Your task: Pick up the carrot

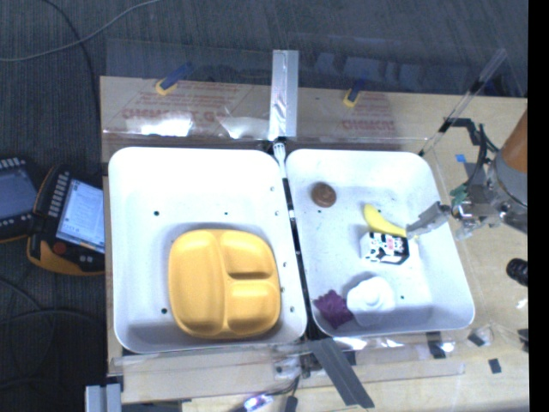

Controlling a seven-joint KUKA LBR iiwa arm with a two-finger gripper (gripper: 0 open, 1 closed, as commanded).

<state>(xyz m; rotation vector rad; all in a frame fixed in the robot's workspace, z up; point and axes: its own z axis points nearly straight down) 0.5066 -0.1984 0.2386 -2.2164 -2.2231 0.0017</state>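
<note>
Purple lump [333,308] lies nearest; jaws [420,223], spread or shut unclear, sit just beside yellow curved piece [382,221].

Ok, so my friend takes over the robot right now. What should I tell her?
Gripper: low in the right bin, its tip beside the yellow curved piece. It is not seen holding anything.
Carrot: I cannot pick one out for sure.
The right bin has a brown round piece, the yellow curved piece, a black-and-white item, a purple piece and a white piece.
The left bin has a yellow divided tray.
Done: nothing lifted.
Left: find the carrot, grasp it, lift it.
</note>
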